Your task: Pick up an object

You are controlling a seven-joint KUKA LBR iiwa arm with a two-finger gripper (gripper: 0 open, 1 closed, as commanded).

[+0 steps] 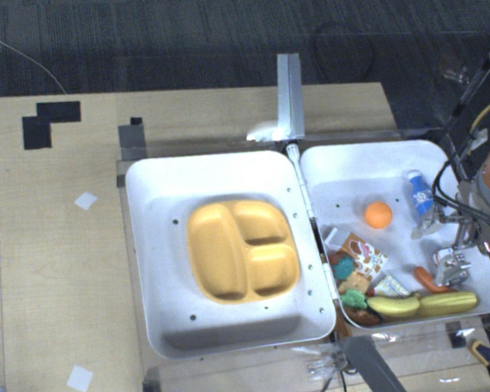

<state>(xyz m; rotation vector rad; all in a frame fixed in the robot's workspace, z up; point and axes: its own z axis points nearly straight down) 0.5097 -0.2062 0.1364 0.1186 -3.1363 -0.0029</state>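
Two bins: white, side by side on the desk (pixel 52 252).
Left bin (pixel 151 200): yellow divided tray (pixel 242 250).
Right bin (pixel 346 168): orange ball (pixel 379 214), blue can (pixel 420 193), two bananas (pixel 424 305), small packets.
Claw (pixel 452 264): at right bin's right edge, near the bananas; finger state cannot be told.
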